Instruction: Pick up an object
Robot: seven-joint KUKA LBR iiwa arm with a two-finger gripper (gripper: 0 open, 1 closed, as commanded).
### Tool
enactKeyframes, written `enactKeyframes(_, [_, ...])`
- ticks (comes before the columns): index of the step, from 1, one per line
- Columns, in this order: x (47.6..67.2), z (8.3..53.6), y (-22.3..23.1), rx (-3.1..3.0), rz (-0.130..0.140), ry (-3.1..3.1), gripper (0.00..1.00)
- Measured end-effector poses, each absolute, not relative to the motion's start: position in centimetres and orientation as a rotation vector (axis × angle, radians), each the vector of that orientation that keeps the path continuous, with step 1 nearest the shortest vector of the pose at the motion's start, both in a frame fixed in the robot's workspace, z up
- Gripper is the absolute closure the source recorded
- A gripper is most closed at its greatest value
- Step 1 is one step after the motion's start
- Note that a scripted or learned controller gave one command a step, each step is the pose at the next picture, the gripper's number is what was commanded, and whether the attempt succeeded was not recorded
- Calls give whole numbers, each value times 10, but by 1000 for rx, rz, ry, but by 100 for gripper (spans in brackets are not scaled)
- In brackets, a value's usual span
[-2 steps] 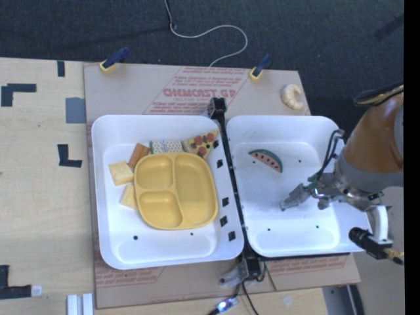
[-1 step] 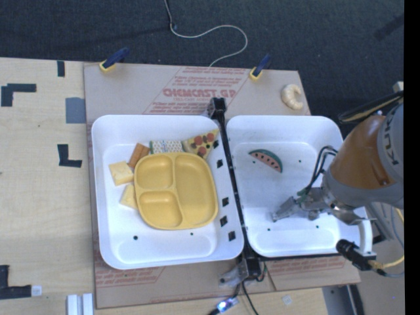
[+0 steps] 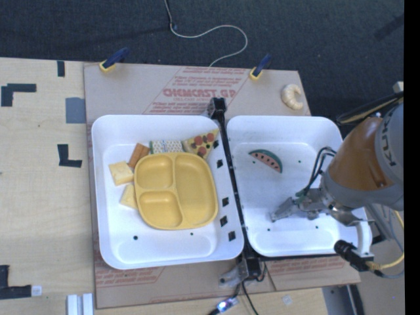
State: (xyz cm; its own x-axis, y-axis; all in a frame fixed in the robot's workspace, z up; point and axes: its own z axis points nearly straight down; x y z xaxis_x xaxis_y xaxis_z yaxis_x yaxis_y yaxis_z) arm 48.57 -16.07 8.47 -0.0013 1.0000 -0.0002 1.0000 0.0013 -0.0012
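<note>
My pincer (image 3: 281,212) sits low in the right bin (image 3: 328,133), fingers parted, nothing held. Watermelon slice (image 3: 266,160) lies up-left, apart. I should centre over it, then descend squarely.

The tabletop (image 3: 39,195) is pale wood with dark angular marks toward its left edge. A brown cardboard sheet (image 3: 197,94) with red lettering lies on it, held at the far edge by two clamps (image 3: 115,59). Two white bins sit side by side on the sheet, the left bin (image 3: 105,195) touching the right bin (image 3: 289,126). A small pale croissant-shaped piece (image 3: 293,96) lies near the sheet's far right corner.
</note>
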Motion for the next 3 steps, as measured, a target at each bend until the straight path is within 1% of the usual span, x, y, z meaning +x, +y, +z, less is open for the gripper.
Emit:
enactKeyframes(1, [486, 95, -161, -2222, 2, -2223, 100])
enactKeyframes(2, [492, 157, -161, -2222, -3, -2225, 100])
enactKeyframes(3, [488, 200, -161, -2222, -2, -2224, 100])
